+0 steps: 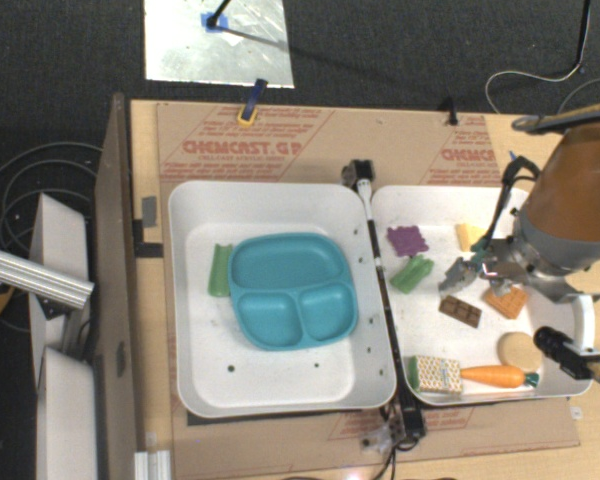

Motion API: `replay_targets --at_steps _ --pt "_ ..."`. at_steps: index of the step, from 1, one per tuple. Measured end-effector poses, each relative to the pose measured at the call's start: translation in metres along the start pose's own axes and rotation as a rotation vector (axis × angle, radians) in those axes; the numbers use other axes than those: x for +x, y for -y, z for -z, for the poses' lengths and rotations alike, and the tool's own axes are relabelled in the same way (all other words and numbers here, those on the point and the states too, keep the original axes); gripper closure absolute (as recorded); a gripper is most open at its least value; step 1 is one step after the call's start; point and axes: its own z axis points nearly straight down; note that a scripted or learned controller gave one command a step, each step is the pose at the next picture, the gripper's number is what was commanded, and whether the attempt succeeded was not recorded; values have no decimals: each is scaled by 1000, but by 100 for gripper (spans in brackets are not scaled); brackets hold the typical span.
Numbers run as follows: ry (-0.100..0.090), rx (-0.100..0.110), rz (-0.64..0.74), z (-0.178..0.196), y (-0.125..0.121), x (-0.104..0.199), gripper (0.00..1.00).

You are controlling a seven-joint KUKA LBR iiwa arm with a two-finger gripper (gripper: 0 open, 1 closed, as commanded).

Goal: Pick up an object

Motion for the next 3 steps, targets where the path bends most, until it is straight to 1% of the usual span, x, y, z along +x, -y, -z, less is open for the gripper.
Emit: replay_targets --at_steps 1,2,3 --pt "2 -2 -4 -114 -26 -41 0" --pt "1 -4 -2 -98 -27 -39 100" --pt "4 -6 -4 -44 -34 -84 100"
